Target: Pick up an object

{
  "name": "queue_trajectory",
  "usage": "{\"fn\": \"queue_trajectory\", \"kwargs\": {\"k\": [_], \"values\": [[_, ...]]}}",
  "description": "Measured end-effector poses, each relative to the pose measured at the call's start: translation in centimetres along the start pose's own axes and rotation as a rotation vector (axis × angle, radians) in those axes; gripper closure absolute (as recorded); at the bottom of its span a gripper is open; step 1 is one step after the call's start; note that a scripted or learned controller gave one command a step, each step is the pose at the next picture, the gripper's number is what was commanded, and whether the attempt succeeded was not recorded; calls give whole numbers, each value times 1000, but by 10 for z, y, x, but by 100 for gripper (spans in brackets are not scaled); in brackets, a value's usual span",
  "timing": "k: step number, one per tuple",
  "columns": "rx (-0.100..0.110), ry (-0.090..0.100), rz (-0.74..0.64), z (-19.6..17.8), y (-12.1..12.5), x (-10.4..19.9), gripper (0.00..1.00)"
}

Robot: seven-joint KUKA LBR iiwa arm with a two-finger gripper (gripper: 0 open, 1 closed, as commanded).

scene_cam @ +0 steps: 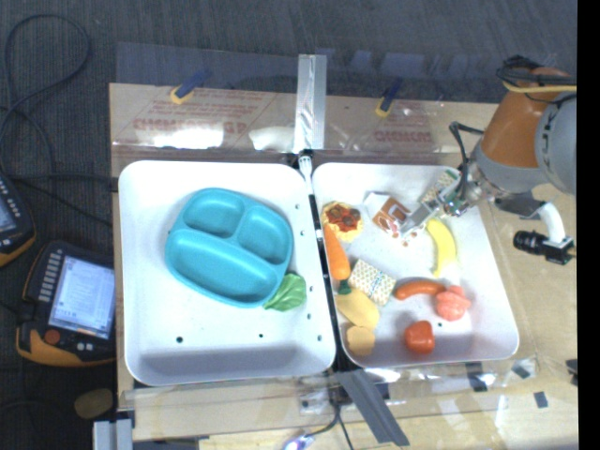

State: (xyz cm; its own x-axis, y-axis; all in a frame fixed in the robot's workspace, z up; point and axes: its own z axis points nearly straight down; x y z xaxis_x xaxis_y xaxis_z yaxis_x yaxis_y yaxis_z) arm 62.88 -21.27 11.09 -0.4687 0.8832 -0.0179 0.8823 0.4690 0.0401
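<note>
Hovering pincer (410, 225) | grip state unclear | beside curved yellow banana (442, 245) | right bin (502, 298)

Arm (525, 139) reaching in from right, angled down-left; pincer (412, 221) lowered.

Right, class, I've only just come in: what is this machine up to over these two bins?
A grey robot arm with an orange band reaches in from the right, its gripper low over the right bin, close to a red and white packet and a banana. Nothing is visibly held between its fingers. The bin also holds toy food such as a carrot, a sausage and a tomato. The left bin holds a blue divided plate and a green leaf.
</note>
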Motion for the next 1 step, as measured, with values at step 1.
{"fn": "queue_trajectory", "kwargs": {"k": [1], "values": [[2, -8, 48, -2, -14, 0, 0]]}}
